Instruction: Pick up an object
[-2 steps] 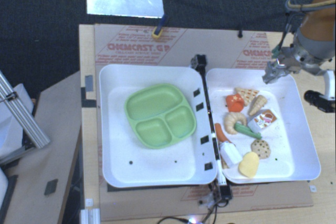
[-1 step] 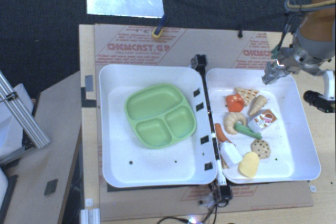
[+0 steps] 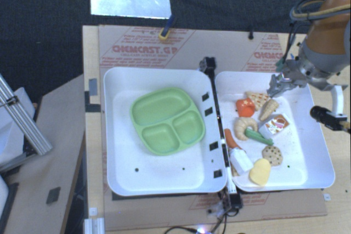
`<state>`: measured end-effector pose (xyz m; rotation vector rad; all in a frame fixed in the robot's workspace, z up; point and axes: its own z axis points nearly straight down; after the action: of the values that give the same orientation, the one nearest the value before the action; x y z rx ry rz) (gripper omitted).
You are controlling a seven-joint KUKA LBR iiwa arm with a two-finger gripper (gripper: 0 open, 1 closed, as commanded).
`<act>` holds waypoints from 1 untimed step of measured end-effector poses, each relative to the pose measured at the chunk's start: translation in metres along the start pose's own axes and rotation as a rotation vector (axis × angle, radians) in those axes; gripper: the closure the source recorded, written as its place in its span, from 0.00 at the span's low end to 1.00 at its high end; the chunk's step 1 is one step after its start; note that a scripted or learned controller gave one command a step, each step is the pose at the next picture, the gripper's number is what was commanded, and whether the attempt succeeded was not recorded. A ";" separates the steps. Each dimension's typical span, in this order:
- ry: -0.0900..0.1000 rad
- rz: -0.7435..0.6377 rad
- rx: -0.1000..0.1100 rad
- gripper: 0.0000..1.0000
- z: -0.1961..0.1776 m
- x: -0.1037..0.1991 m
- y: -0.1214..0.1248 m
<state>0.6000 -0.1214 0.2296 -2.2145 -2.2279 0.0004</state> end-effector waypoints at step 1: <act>0.001 -0.001 0.001 1.00 -0.001 0.048 -0.032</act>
<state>0.5676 -0.0735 0.2303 -2.2128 -2.2276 0.0005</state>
